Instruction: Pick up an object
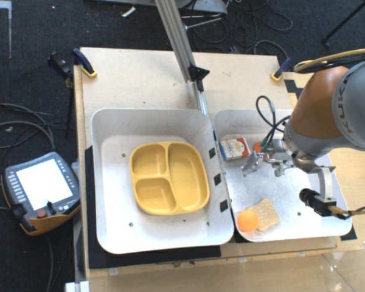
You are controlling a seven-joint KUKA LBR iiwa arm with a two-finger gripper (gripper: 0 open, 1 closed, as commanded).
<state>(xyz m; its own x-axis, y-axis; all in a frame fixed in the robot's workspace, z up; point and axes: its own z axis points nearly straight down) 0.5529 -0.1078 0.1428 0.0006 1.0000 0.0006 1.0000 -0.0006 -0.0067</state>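
Observation:
In the right bin [304, 224] lie a small white and orange carton [234, 148] near the far left corner, and an orange ball [248, 221] touching a tan slice of bread [267, 214] at the near left edge. My gripper [264, 164] hangs over the bin's middle, to the right of the carton and above the bread, its metal fingers spread apart with nothing between them. The grey and orange arm [328, 111] covers the bin's far right part.
The left bin [109, 132] holds a yellow three-compartment tray [169, 177]. A slanted metal pole [179, 35] rises from between the bins. Black cables loop by the wrist. A teach pendant [39, 190] lies on the floor at left.

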